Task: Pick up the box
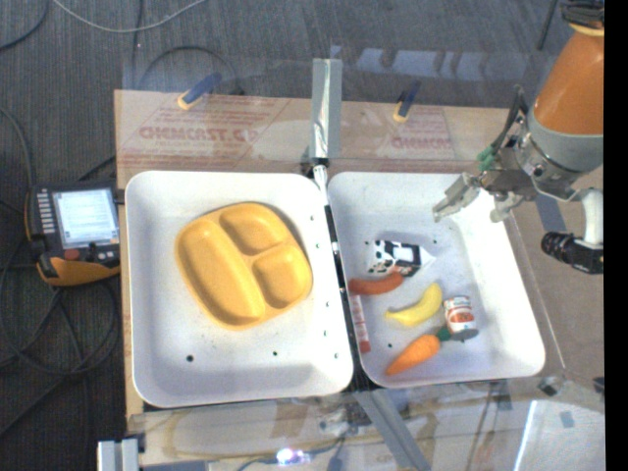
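Observation:
The box [397,256] is small, black and white in a cow-like pattern, and lies in the right bin [510,292] near its middle left. My gripper [475,204] hovers over the bin's far right part, up and to the right of the box and clear of it. Its fingers [449,199] are spread open with nothing between them. The grey arm with its orange band [574,86] reaches in from the right.
A red sausage-like piece [378,285] lies just below the box, with a banana [416,305], a small can [458,316] and a carrot [412,353] toward the front. The left bin [157,361] holds a yellow divided plate [244,262].

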Robot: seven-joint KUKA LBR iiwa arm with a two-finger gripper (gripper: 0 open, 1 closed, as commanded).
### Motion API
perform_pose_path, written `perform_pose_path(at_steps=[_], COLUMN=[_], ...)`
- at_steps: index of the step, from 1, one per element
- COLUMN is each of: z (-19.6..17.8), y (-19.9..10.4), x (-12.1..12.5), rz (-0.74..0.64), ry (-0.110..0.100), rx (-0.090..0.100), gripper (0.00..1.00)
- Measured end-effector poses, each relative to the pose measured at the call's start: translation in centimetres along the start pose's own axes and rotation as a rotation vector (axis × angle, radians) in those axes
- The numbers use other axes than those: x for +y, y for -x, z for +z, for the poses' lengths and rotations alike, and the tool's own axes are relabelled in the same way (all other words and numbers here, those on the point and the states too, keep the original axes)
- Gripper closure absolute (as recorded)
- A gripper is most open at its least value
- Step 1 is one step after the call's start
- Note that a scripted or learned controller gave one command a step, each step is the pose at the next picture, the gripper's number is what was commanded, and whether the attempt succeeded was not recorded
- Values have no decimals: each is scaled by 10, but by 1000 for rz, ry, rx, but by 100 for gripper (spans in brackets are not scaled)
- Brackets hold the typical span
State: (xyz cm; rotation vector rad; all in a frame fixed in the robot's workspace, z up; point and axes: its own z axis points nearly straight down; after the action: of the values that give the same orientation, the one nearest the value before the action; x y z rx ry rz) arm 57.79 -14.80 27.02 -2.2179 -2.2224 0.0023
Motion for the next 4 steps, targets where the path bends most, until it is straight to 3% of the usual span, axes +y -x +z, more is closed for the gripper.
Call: perform_pose_path(at_steps=[1, 2, 3, 4], z=[120, 180, 180, 179], y=[-18, -50, -19, -12], x=[-73, -15, 0, -42], rz=[144, 140, 203, 215], ry=[-3, 12, 13, 17], rx=[2, -2, 3, -2], gripper=[0, 0, 0, 0])
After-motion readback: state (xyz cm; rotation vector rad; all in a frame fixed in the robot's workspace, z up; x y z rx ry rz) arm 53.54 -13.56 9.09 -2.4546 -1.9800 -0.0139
